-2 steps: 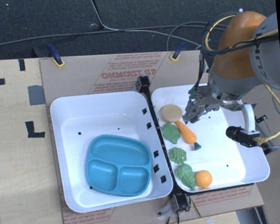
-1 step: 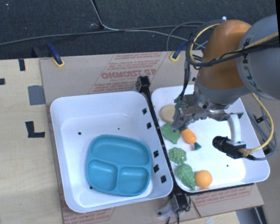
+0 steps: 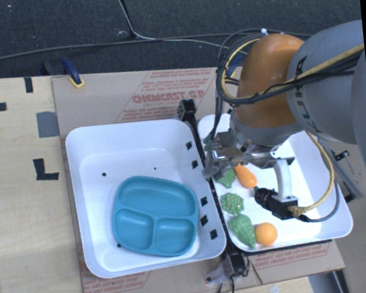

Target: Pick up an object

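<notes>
I've got the arm (image 3: 307, 90) reaching in from the right and hanging low over the right bin (image 3: 337, 220), and the gripper (image 3: 227, 164) sits down at that bin's left wall, right among the toy food. From up here the wrist covers the business end, so I cannot tell how the gripper is set, and I see nothing that counts as a grasp yet. Candidates are packed close: a small green piece (image 3: 225, 178) just under the gripper, an orange carrot-shaped piece (image 3: 245, 177) touching or nearly touching it on the right, then a green knobbly one (image 3: 232, 202), a green strawberry-like one (image 3: 242, 229) and an orange ball (image 3: 266, 233) lower down. The left bin (image 3: 79, 147) holds just a blue divided plate (image 3: 155, 216), well apart from the action. My call: commit to the green piece under the tool, come straight down, and keep clear of the bin wall, because a skewed descent would likely nudge the carrot or pinch the rim. Then lift slowly and check something actually rises.
</notes>
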`<state>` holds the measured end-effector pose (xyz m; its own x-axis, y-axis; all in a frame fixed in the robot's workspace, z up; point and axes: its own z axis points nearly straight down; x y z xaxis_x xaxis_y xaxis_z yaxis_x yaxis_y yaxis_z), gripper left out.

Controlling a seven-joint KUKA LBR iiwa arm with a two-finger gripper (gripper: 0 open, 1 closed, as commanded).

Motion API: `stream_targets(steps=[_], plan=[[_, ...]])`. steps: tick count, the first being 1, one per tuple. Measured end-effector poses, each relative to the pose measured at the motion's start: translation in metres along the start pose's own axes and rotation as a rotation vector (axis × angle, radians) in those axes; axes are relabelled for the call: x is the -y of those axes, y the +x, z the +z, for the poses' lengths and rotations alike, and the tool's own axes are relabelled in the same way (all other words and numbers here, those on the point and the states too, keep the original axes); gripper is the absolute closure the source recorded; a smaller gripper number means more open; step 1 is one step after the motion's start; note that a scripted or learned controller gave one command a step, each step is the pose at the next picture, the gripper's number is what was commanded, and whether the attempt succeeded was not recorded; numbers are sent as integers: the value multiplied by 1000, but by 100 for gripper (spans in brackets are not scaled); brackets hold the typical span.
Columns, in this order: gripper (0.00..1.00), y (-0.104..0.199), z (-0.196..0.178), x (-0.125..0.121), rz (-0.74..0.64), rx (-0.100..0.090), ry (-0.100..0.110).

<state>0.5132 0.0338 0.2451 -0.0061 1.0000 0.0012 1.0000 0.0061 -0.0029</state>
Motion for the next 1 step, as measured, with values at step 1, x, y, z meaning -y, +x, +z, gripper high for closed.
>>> stream_targets(steps=[1], plan=[[100,51,20,8,0,1,2]])
